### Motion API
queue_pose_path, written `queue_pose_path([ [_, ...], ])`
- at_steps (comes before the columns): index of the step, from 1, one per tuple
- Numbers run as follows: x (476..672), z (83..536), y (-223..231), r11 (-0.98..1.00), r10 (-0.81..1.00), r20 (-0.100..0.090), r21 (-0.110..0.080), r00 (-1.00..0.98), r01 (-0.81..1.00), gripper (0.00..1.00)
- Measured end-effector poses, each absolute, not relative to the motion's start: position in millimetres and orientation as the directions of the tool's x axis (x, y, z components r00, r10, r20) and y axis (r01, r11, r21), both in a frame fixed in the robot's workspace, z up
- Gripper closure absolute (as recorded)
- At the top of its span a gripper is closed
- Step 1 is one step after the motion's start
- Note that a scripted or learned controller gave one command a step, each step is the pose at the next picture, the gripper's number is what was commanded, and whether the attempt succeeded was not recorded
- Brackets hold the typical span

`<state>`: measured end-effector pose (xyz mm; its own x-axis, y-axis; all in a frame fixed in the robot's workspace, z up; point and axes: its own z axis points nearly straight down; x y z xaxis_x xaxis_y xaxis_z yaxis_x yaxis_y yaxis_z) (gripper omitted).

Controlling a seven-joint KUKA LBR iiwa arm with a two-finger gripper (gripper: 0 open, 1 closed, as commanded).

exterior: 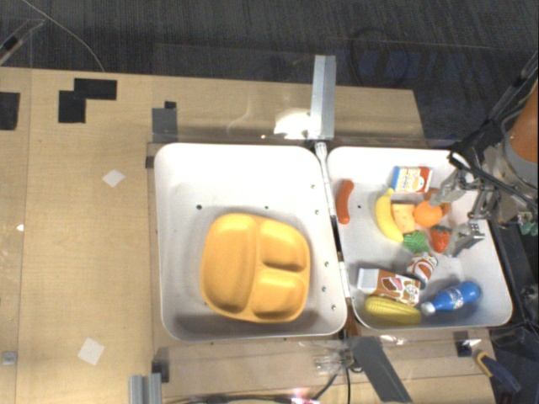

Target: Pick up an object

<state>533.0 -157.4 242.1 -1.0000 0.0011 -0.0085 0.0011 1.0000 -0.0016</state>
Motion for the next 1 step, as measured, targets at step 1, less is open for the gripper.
queue_pose_path([
  [1, 510.8, 132.3, -177.9, 0.978, 0.208, 0.0, 0.001, -0.978, 0.208, 0.0],
])
